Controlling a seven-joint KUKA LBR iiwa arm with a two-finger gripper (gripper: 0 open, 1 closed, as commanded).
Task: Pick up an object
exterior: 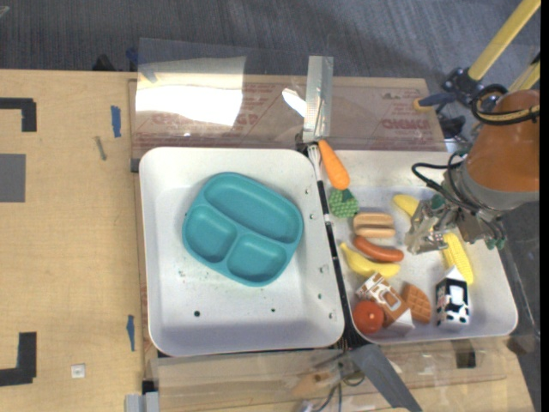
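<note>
The step in hand looks like a descent into the cluttered right-hand white bin (pixel 506 303), and it goes best if the tool (pixel 426 230) settles over a single item with clearance on both sides rather than straddling two neighbours. Whether the tool is released or clenched cannot be told here; nothing is visibly grasped. The likeliest target, a toy hot dog of red sausage in a tan bun (pixel 376 234), lies just beside the tool on its left. A yellow plastic corn cob (pixel 457 258) lies close on its right, slightly nearer the camera.
</note>
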